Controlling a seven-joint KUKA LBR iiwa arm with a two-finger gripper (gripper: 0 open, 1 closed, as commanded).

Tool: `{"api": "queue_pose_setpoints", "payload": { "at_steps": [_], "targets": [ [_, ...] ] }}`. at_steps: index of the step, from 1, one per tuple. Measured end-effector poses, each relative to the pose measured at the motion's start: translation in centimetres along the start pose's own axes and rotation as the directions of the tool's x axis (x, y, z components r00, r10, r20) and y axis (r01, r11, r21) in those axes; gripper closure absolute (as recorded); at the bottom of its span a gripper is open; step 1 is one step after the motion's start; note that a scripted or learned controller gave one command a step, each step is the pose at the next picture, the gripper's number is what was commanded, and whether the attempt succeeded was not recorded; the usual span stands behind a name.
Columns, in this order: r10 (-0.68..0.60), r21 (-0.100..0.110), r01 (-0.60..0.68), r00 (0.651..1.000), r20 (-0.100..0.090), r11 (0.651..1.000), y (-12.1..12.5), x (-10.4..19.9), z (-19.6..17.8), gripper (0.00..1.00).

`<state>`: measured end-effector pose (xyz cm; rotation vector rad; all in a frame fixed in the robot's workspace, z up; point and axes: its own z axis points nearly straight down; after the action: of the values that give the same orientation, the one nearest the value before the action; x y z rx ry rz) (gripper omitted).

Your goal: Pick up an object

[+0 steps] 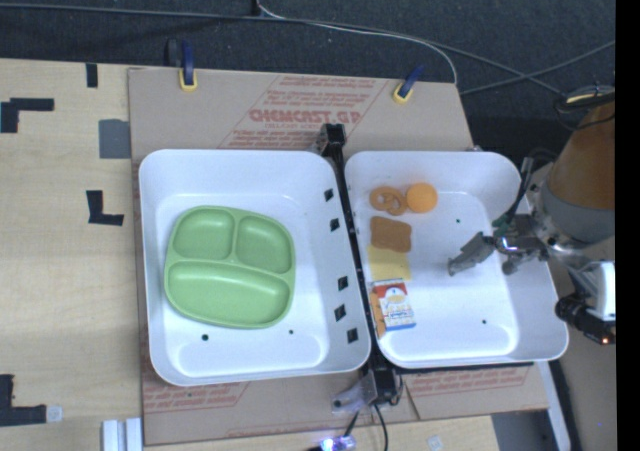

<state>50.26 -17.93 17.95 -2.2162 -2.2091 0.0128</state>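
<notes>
Gripper (pixel 468 261), fingers apart and empty, over right bin (pixel 500 339) well clear of the food (pixel 391 233) along its left wall; crowding there risks a multi-item or slipped grasp.

- My arm (pixel 585 179) is a rounded body: a broad orange band above, a grey band beneath it.
- Below the grey, my wrist narrows into a cluster of silvery metal parts with small dark fittings.
- A thin dark cable curves along my wrist's left side.
- My tool (pixel 468 261) is dark grey metal, slim and tapering to its tip.
- Lower on my right sits a white housing with a black knob-like part.
</notes>
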Motion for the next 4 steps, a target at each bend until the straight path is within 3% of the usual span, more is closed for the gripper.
{"api": "queue_pose_setpoints", "payload": {
  "at_steps": [1,3,4],
  "targets": [
    [-0.004,-0.012,0.004,1.0,0.003,1.0,0.3,0.0,-0.6,0.0],
    [-0.004,-0.014,0.004,1.0,0.005,1.0,0.8,0.5,9.6,0.0],
    [-0.003,-0.018,0.003,1.0,0.007,1.0,0.9,0.4,8.3,1.0]
  ]
}}
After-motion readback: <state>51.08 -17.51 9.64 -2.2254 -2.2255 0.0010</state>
